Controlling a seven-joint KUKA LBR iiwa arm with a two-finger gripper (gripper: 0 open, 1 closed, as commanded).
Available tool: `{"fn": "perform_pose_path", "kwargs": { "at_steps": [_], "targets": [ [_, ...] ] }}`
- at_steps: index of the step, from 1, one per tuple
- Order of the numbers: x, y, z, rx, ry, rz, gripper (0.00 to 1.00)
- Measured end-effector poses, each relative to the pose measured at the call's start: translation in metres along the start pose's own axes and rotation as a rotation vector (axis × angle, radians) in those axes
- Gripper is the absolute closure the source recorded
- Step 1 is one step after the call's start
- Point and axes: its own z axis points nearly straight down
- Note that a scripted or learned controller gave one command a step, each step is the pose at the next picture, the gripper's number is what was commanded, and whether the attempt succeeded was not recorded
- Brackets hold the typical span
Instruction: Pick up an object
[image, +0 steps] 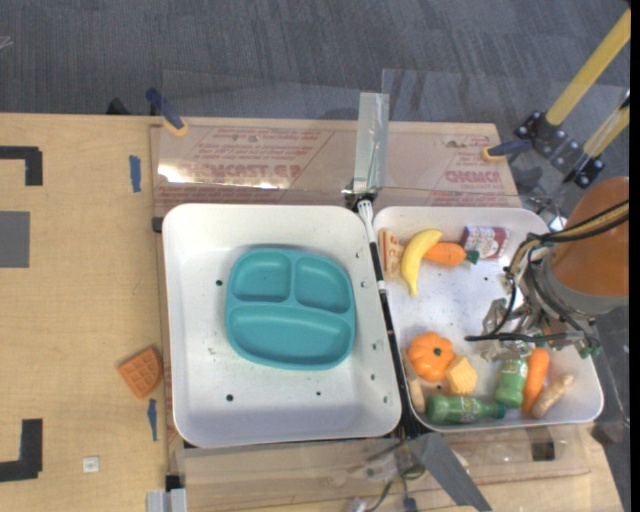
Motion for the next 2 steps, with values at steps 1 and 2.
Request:
{"fn": "perform_pose_path", "kwargs": {
  "at_steps": [1,2],
  "targets": [
    [-0.0237,-0.0602,0.0146,-0.004,0.014,0.034,1.00],
    [-0.0220,-0.0611,0.0146,-0.008,0.010,-0.429,1.00]
  ]
}}
